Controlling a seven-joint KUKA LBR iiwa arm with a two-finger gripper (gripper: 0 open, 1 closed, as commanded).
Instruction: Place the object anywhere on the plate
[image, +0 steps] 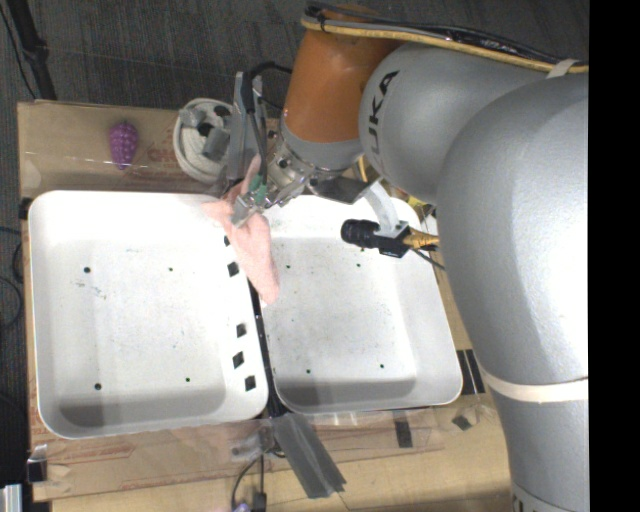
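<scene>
My hand (258, 190) sits above the seam between the two bins, near their far edge. It is clamped on the top of a pink cloth (256, 245); the upper corner of the fabric is bunched between my fingers and the rest hangs down in a loose strip.

The cloth drapes across the divider, lower end dangling over the inner rim of the right bin (420, 375), upper fold spilling slightly toward the left bin (60, 300). It looks lifted, though I can't tell if the tip grazes the rim.

Handling call: soft, light, no stiffness. It will swing and trail when I move, and it'll crumple on release, not sit flat. Not fragile. A pinch on a bunched corner is the right hold, since there's no edge to get under once it lies flat. Risk is a thin pinch slipping out, or the tail snagging on the divider, so lift higher before moving sideways.

Plate: I judge it to be the white round dish (200, 135) on the table (70, 150) beyond the left bin, just behind my hand. It's partly hidden by my wrist, so I'm not certain. A purple grape-like object (123, 143) lies left of it, apart from it.

Next: short move back and left, get the bulk over the dish, lower, release.
</scene>
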